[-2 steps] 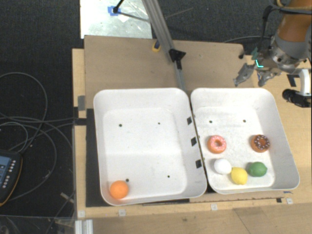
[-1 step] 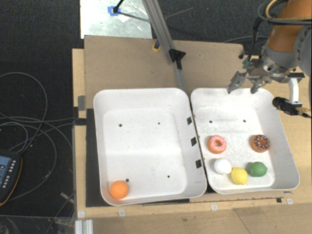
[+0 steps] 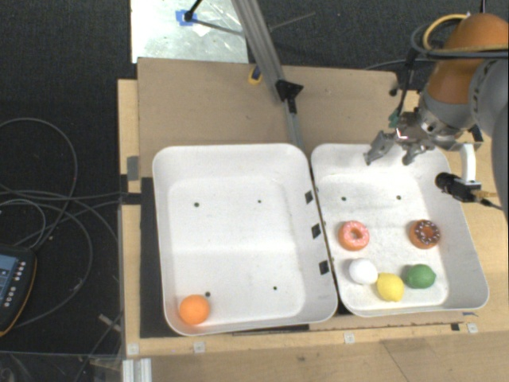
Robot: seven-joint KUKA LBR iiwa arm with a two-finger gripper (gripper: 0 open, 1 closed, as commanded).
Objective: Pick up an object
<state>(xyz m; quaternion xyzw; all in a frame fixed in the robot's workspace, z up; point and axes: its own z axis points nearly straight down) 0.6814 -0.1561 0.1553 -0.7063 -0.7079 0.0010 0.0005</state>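
Grey arm, orange band, yellow cable loop.

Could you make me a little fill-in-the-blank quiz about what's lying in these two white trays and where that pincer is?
1. The left bin holds one ball, coloured ____.
2. The right bin holds two doughnuts: a pink doughnut and a ____ one.
3. Between the white ball and the green ball lies a ____ object.
4. The pincer hangs over the ____ bin.

Missing words: orange; brown; yellow; right
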